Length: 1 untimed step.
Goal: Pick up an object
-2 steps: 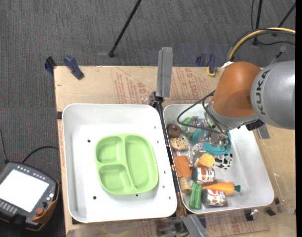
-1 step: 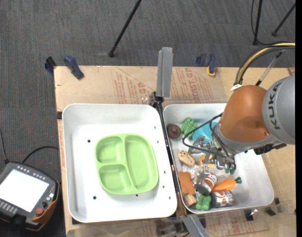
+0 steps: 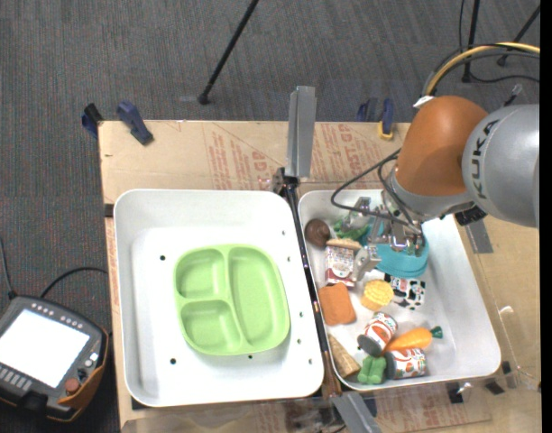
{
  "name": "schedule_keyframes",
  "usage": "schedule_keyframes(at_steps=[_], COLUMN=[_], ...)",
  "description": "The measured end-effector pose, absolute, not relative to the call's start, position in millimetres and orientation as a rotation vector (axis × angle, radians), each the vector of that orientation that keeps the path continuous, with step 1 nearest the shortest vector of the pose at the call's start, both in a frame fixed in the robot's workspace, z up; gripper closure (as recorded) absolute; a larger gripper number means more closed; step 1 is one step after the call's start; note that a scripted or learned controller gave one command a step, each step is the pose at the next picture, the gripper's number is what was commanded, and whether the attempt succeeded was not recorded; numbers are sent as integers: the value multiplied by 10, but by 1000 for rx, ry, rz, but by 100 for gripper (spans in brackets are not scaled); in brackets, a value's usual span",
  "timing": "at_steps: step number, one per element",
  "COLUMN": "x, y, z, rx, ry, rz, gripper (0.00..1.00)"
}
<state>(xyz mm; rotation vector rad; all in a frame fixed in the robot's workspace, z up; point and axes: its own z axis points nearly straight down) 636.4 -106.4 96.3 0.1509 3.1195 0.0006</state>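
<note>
Gripper (image 3: 377,234) is down in the right bin (image 3: 465,296), near its back end, hanging over the toy pile. Can't tell grip state, the wrist hardware blocks it. Nothing visibly held.

Using the teal cup (image 3: 408,260) as the landmark:
- cup sits right under/against the gripper's near side, partly covered by it
- brown ball (image 3: 317,232) well to the cup's left, by the bin's left wall
- red-and-white carton (image 3: 341,263) just left of the cup
- yellow corn piece (image 3: 377,293) just in front of the cup, slightly left
- black-and-white cow-print block (image 3: 409,290) directly in front of the cup, beside the corn
- orange bread slab (image 3: 336,304) front-left of the cup, past the carton
- red-and-white can (image 3: 377,332) further in front, below the corn
- carrot (image 3: 409,339) in front of the cup, touching that can
- second can (image 3: 409,363) just beyond the carrot
- green toy (image 3: 373,371) and a tan cone (image 3: 345,360) at the front-left corner, farthest from the cup

Left bin (image 3: 132,242) far left of the cup, holds a green divided tray (image 3: 231,298). Pendant (image 3: 43,354) on the floor beyond it.
</note>
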Motion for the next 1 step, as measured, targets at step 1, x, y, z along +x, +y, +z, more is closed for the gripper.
schedule_keyframes(at_steps=[1], x=[5734], y=[-1566], z=[878], rx=[154], ry=[3137], rz=[2], gripper=[0])
